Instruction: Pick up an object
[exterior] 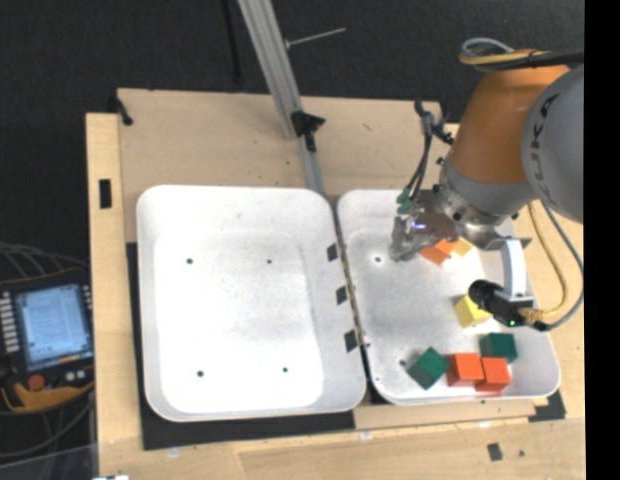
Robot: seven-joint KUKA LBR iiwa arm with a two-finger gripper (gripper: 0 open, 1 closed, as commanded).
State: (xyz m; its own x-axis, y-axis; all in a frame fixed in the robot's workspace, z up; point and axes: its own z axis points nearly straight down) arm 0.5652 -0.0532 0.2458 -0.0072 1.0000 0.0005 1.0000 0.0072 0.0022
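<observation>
Green block (pixel 426 367) and two orange blocks (pixel 479 370) sit along the near edge of the right bin (pixel 390 298), well apart from the gripper (pixel 408 236), which hangs over the far part beside a small orange block (pixel 437 252). Whether its grip is open cannot be told. Risk: descending off-centre, it could nudge that block aside and close on nothing.

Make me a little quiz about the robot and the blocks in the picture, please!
1. True or false: all the blocks lie in the right white bin.
2. Which block lies nearest the two-finger gripper: A green, B orange, C yellow?
3. How many green blocks are there?

Key:
1. True; the left white bin holds none.
2. B, the small orange block.
3. Two: the near green cube and the far green cube.
</observation>
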